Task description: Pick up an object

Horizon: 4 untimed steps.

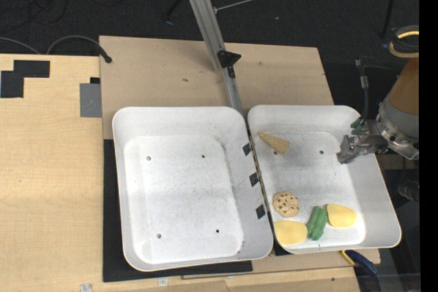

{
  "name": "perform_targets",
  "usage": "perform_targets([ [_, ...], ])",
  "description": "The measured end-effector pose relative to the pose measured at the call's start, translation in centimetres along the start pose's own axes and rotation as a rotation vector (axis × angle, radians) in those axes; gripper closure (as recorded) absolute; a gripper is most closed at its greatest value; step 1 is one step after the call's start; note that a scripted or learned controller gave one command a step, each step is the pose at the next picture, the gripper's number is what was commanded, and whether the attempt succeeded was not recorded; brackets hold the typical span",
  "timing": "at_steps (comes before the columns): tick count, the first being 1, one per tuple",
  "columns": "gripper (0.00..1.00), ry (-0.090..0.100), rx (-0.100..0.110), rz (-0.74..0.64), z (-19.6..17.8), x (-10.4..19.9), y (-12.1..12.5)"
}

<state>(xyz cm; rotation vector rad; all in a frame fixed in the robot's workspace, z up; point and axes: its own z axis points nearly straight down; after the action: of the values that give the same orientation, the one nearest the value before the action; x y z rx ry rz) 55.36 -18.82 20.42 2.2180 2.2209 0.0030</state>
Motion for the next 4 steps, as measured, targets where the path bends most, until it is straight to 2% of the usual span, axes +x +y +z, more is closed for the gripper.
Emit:
perform_targets([
  [1,1.0,-0.001,-0.001,-0.001,-5.8,0.5,0.8],
  [2,1.0,0.003,0.006,-0.003,-4.2,5.8,1.7],
  [3,1.0,0.002,0.007,0.0,-3.8,10.4,1.5],
  [4,1.0,0.003,0.006,-0.004,-4.2,16.3,2.6],
])
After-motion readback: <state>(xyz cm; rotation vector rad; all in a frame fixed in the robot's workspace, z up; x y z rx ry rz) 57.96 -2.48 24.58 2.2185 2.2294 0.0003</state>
